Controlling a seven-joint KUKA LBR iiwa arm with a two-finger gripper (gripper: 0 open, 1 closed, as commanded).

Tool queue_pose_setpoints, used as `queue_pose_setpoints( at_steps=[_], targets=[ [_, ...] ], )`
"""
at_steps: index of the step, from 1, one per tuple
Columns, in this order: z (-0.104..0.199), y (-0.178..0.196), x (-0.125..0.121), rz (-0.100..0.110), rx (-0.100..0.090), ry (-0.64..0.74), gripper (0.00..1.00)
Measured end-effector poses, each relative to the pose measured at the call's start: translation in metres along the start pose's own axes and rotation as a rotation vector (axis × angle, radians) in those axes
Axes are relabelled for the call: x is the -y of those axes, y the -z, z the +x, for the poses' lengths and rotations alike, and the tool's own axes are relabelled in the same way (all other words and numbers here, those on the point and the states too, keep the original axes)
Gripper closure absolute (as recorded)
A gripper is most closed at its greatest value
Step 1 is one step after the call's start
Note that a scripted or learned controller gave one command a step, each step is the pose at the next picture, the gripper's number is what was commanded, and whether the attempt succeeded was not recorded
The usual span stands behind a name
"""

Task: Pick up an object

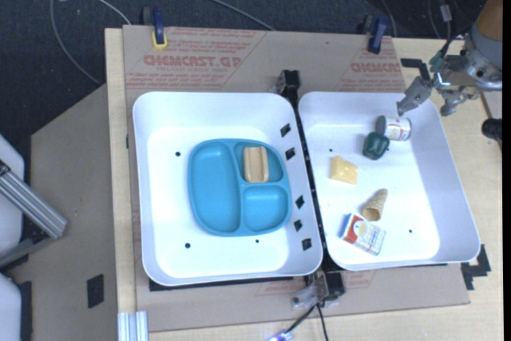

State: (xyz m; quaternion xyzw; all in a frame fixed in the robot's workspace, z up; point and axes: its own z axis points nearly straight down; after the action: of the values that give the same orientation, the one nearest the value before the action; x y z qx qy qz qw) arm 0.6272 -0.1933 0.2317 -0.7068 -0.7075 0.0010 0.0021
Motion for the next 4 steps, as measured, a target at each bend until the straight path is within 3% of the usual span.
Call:
queue_pose_setpoints(
  at_steps=[2,3,4],
  targets=[
    [-0.008,-0.089,0.004,0.001,0.000,-0.001,0.00],
    [-0.008,-0.074,0.002,-0.006,0.002,0.000,1.00],
    [-0.017,-0.018,0.006,-0.011,0.004,-0.001,1.00]
  ],
)
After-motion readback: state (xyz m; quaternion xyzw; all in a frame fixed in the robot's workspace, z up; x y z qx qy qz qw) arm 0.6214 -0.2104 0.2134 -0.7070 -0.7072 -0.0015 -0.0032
